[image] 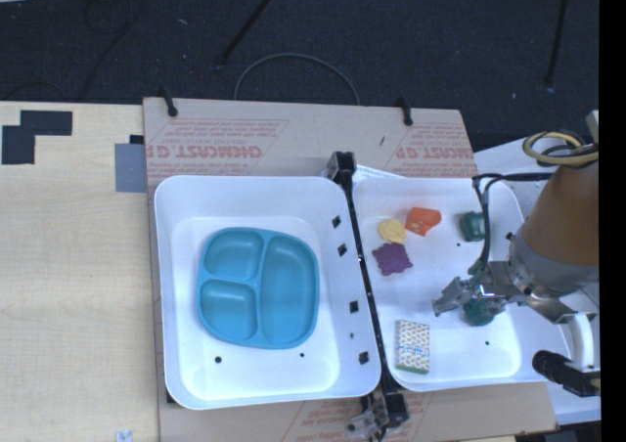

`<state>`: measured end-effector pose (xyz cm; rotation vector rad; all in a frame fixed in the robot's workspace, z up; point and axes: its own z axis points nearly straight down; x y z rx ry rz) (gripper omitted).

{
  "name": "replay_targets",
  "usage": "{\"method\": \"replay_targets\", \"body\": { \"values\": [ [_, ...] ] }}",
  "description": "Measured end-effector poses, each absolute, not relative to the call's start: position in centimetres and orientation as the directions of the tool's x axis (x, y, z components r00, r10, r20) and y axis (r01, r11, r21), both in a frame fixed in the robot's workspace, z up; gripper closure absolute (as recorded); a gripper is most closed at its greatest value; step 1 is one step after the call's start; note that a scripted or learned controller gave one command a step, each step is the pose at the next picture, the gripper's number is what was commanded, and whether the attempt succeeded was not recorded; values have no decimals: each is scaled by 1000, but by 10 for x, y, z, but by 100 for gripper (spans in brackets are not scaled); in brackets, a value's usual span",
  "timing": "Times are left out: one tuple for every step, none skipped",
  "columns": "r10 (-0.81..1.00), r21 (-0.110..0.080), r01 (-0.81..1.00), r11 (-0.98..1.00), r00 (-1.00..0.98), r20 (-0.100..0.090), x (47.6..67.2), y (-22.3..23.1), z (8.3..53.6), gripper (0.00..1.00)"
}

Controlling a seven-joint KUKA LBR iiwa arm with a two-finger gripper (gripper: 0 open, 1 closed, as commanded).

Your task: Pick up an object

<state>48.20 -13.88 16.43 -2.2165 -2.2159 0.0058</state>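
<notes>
The right bin (pixel 509 364) holds several small items: a yellow piece (pixel 392 231), an orange piece (pixel 423 220), a purple piece (pixel 392 258), a dark teal piece (pixel 472 225) and a patterned white packet (pixel 412 345). My gripper (pixel 466 299) is low over the bin's right middle, coming in from the right. A dark green object (pixel 479 312) lies directly at its tip, partly covered by it. Whether the object is gripped or just lying under the tip is unclear.
A blue divided plate (pixel 259 287) lies in the left bin (pixel 176 352). A black divider (pixel 354 274) runs between the bins. The arm's grey body and orange band (pixel 567 225) overhang the right bin's right edge. Cables loop near that bin's far right corner.
</notes>
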Motion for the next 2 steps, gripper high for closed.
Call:
{"method": "replay_targets", "body": {
  "values": [
    [1000,-9,1000,-1,1,4,482,-127,111,0],
    [1000,1,1000,-1,1,6,484,-125,90,0]
  ]
}}
